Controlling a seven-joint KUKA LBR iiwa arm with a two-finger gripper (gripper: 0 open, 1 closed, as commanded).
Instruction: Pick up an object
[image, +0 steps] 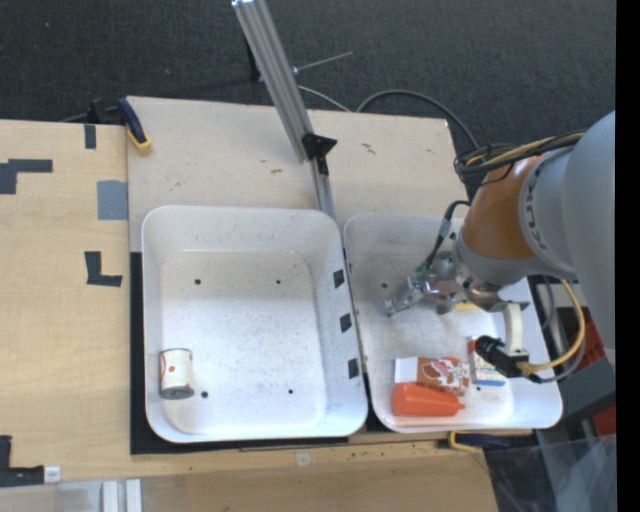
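At the far left, the wooden bench top (60, 300) is lying bare apart from grey and black tape marks. The left bin (245, 225) is sitting next, its floor almost wholly open; a small can (176, 373) with a red-and-white label is resting near the bin's 7 o'clock corner, just beside the left wall and the near rim, with its long axis running roughly from 12 to 6 o'clock in the camera view. A metal pole (285, 90) is slanting down from 12 o'clock to the seam where the two bins are touching. The right bin (375, 245) is lying at the left bin's 3 o'clock, and its upper left floor is standing free. The gripper (412, 295) is hanging over the middle of this bin, pointing toward 9 o'clock; whether its fingers are apart or together cannot be told. At the gripper's 6 o'clock, an orange wedge-shaped object (425, 401) is lying along the near rim, its long axis running from 9 to 3 o'clock, touching a red-and-white packet (442, 373) just above it. The grey arm (560, 200) with its orange band is crowding the bin's right edge.
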